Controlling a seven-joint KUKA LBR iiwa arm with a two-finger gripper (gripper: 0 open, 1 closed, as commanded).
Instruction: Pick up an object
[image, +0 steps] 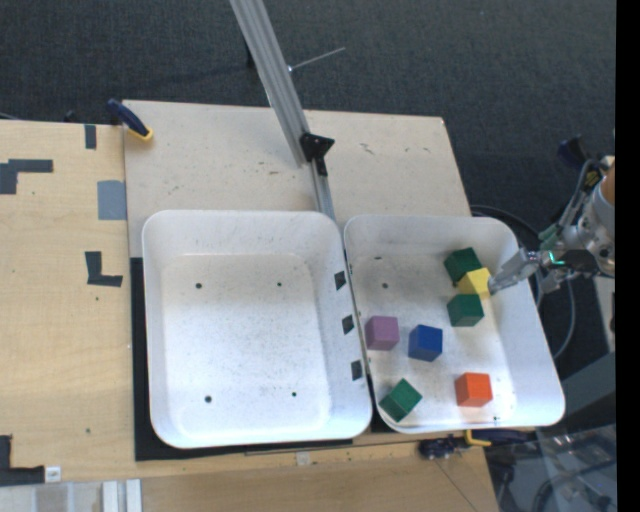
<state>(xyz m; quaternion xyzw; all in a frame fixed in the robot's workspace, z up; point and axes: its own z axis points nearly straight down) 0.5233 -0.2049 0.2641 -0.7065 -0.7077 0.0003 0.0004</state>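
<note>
Gripper (512, 272) at right bin's (530, 340) edge; finger opening cannot be told. Tip beside yellow cube (474, 281), wedged between two green cubes (461, 264) (465, 309). Risk: crowding neighbours could block or deflect the grasp, so it closes on nothing.

Gripper (515, 270) — slim grey metal finger, green marks at base; pale grey wrist housing; thin dark cables alongside.
</note>
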